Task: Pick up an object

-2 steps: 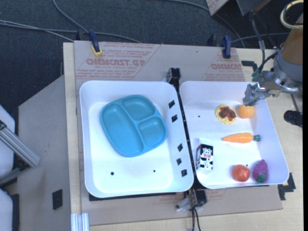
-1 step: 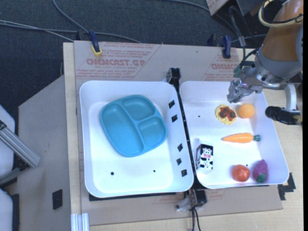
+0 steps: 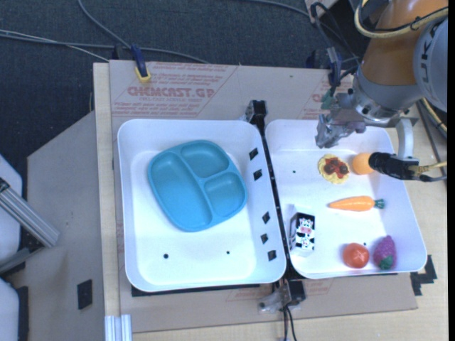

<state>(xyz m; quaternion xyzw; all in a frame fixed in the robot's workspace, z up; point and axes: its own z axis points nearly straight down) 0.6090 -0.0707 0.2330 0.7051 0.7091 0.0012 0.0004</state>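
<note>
From the overhead camera I see my arm reaching in from the right, its end effector hanging over the far left part of the right bin, just above a small round pizza-like toy. I cannot tell from this angle whether the end effector is open or closed, and I see nothing held in it.

The things I could pick all lie in the right bin. The pizza-like toy sits near the bin's far edge, with an orange ball-shaped piece just beside it toward the right edge. A toy carrot lies across the middle of the bin. Near the front right corner I see a red tomato-like piece and, just beside it, a purple bunch of grapes. A small black-and-white carton with a cow on it rests by the bin's left edge, toward the front.

In the left bin a blue divided plate lies alone, toward the far half. Both bins rest on the cardboard-covered surface.
</note>
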